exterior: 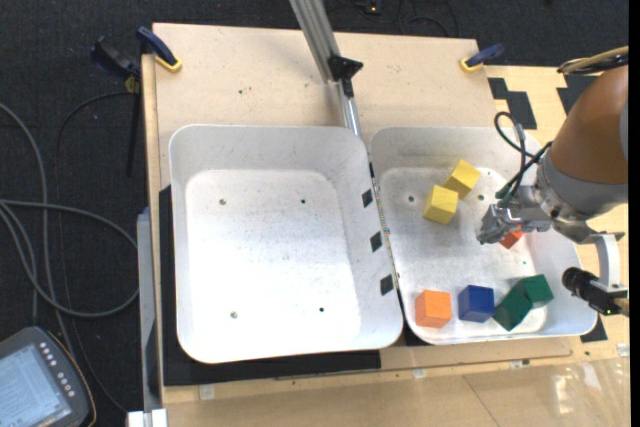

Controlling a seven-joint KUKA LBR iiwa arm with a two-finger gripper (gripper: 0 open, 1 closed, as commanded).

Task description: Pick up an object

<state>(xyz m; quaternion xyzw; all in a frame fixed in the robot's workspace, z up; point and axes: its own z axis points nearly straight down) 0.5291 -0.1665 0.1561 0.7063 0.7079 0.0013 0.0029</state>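
Bins: two shallow white bins sit side by side on the counter (250, 65); the left bin (190, 215) has a bare speckled floor, while the right bin (400, 160) carries all the blocks, so any pick has to happen on that side
Arm: it reaches in from the right, its orange band above the wrist, and it hangs low over the right bin's right half, which fits a descent onto something in that corner
Hand: the hand (497, 225) is down near the bin floor, but its tip is small and grey against the white; I cannot tell whether it is spread or closed, nor whether it has anything
Likely target: a small red-orange piece (512, 238) shows just beside the hand's tip, on its lower right, touching or nearly so; I judge this is the thing being gone for, though most of it is hidden
Other blocks: two yellow blocks (450, 192) lie close together just left of the hand and a little above it in the view; an orange block (433, 307), a blue block (477, 303) and a green block (524, 301) line the near rim, well below the hand
Progress: nothing is visibly lifted off the bin floor, so I judge the pick as not yet done
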